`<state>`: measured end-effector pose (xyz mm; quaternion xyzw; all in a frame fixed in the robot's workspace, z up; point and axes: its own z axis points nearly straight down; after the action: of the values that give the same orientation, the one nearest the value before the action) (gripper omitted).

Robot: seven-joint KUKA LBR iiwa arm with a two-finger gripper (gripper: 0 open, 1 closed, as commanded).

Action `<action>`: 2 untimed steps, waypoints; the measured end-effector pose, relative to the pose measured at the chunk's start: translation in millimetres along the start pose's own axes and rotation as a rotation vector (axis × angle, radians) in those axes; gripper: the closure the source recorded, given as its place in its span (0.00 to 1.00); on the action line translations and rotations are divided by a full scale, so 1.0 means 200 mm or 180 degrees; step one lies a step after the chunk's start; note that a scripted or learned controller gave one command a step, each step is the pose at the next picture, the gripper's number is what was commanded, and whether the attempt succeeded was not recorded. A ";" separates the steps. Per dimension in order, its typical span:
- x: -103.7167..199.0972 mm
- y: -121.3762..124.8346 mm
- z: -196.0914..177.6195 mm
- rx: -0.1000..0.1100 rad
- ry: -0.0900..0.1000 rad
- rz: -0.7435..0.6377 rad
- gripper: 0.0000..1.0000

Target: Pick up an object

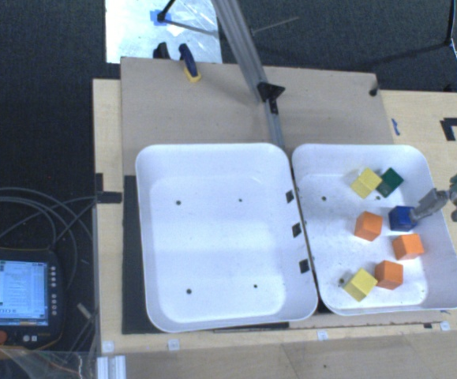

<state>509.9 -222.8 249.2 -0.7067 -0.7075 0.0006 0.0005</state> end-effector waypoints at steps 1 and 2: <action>0.04 -0.03 0.24 0.0000 0.0003 -0.0004 0.00; 0.03 -0.05 0.46 0.0001 0.0002 -0.0002 0.00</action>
<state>499.7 -217.7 157.7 -0.7065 -0.7077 0.0005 0.0009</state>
